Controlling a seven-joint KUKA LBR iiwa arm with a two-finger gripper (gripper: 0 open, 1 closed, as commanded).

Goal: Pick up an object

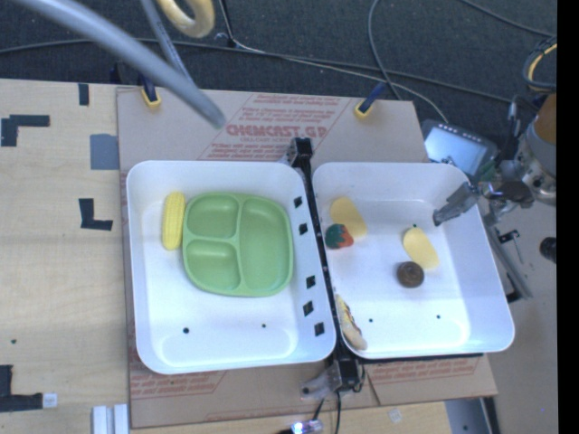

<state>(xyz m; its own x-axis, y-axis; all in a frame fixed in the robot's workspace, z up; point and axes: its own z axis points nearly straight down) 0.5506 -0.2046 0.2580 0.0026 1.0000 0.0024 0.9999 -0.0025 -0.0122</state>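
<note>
I find the task at its start, nothing yet lifted: the gripper [452, 211] hangs at the right bin's [389, 342] upper right rim, a dark finger slanting down over the wall, with nothing visible in it, and I cannot tell from this angle whether it is spread or closed. The candidates all rest on the bin floors. In the right bin lie a pale yellow piece [420, 248] nearest the gripper, a brown round piece [411, 274] just below it, a yellow block [346, 215] against the divider with a small red-and-green ball [338, 236] touching its lower edge, and a pale object [349, 327] along the lower left wall. In the left bin [226, 351] sit a green tray [239, 244] and a corn cob [172, 221] just beside its left edge. In my judgement the approach, descent, grasp and lift all remain, and the pale yellow piece is the likeliest target given its closeness to the gripper
</note>
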